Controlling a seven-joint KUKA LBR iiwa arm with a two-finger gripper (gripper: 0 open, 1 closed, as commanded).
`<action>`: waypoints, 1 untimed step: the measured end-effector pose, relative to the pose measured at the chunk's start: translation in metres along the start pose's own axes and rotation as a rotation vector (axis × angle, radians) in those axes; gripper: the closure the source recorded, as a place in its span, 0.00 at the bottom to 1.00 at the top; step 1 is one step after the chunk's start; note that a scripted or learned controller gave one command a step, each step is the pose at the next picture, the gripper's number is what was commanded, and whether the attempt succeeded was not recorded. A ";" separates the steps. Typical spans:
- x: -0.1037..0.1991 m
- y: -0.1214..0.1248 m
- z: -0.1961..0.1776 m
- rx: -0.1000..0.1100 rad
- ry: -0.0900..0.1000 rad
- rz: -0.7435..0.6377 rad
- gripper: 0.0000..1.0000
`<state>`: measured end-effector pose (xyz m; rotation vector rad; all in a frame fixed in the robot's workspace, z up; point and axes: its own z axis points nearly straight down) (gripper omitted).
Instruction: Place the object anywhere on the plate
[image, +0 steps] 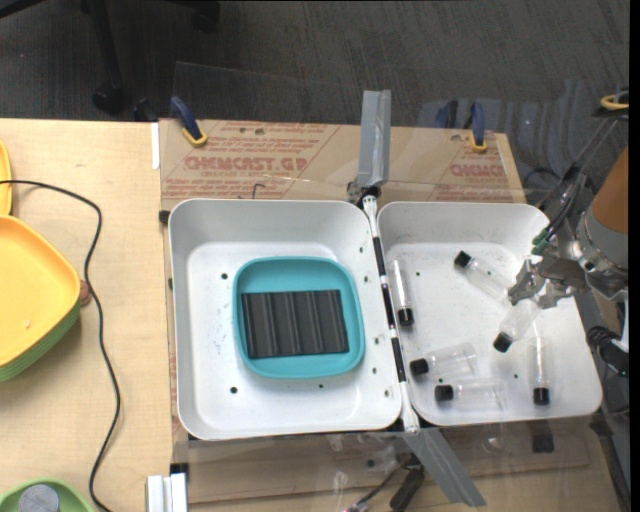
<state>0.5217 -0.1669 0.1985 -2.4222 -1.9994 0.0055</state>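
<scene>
**Picking a vial from the right-hand bin**

The task's thing looks to be the clear vial with a black cap lying at the right of the frame, directly below the gripper; its cap points lower left. The gripper sits just above it, over the right bin, and whether the vial is between its fingers is not visible; I cannot tell if the jaws are spread or pressed together

Other like vials lie scattered around it: one along the bin's left wall, one at upper centre, several along the bottom

The teal plate, with its dark ribbed centre, sits in the left bin, mid-frame, well apart from the vial

By my judgement the step in hand is the grasp. The next move calls for a firm pinch on the slippery tube, a lift clear of the divider between bins, then a carry leftward over the plate
</scene>
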 end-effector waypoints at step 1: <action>0.000 0.000 0.000 0.000 0.000 0.000 0.00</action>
